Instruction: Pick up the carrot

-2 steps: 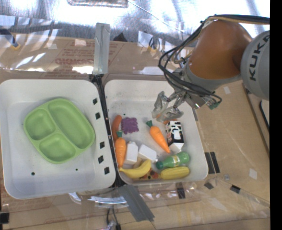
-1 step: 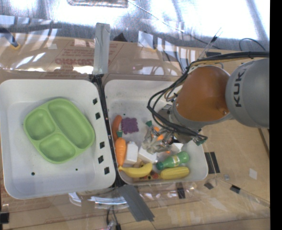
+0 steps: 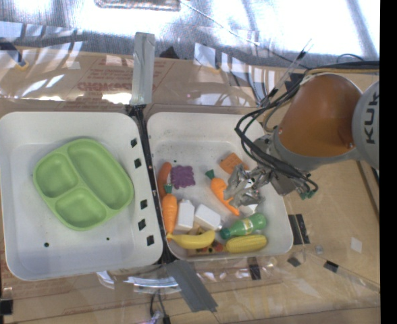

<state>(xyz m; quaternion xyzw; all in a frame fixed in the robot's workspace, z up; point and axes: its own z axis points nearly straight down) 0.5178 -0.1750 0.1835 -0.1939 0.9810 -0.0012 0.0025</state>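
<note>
The carrot (image 3: pixel 220 194) lies in the right bin (image 3: pixel 159 128), its orange body slanting from a green top at the upper left down toward the lower right, just to the left of the gripper (image 3: pixel 246 187) and apparently touching its metal tips. Whether the jaws are spread or closed cannot be told, as the fingertips blur into a tangle of metal. A second, larger carrot (image 3: pixel 169 211) stands well to the left of the jaws, near the bin's left wall, with purple grapes (image 3: pixel 182 176) above it. Below the jaws lie a green bottle-shaped toy (image 3: pixel 244 226), a corn cob (image 3: pixel 246 244) and a banana (image 3: pixel 192 240). The green divided plate (image 3: pixel 82 182) sits in the left bin (image 3: pixel 9 181), far left of the jaws.
</note>
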